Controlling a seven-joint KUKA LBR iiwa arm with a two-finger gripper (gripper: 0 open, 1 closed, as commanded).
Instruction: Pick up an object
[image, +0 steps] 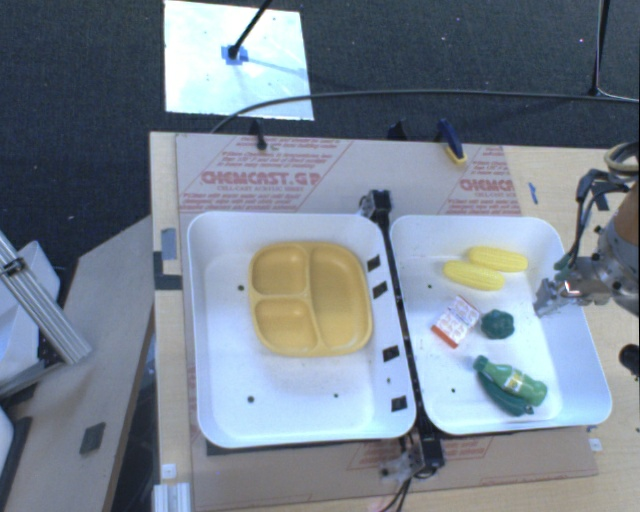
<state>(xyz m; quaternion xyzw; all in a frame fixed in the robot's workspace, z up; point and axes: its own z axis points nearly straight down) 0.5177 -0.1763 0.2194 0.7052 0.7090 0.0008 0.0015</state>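
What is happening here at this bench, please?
A robot arm reaches in from the right, and its tool hangs over the right edge of the right bin. That bin holds two yellow corn cobs, a small orange packet, a dark green lump and a green bottle. The left bin holds a yellow divided plate. Nothing appears lifted yet; every object lies on the bin floor.

Even, diffuse overhead light; both white bins read bright, near blown out, with soft shadows under their contents. Strong glare on the reflective sheet at top, dark floor crushed to grainy black. Overall soft, low-res, gripper slightly blurred at the right edge.
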